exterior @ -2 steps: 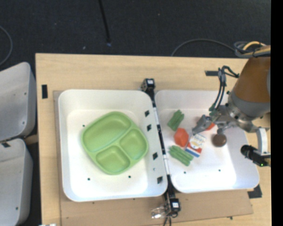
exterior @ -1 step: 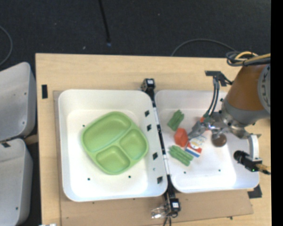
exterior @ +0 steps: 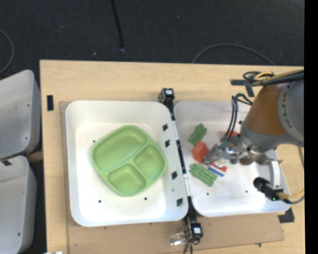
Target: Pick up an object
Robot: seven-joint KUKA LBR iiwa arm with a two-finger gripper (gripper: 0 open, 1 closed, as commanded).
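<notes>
Taking the red block [exterior: 200, 152] in the right bin [exterior: 238, 205] as my marker: far off to its left, in the other bin, lies a green divided plate [exterior: 129, 160]. Just above the block sits a small green piece [exterior: 197, 133]; just below, a long green piece [exterior: 203, 174] slanting down to the right. The gripper [exterior: 219, 157] hovers immediately right of the block. I cannot tell whether it has closed.
</notes>
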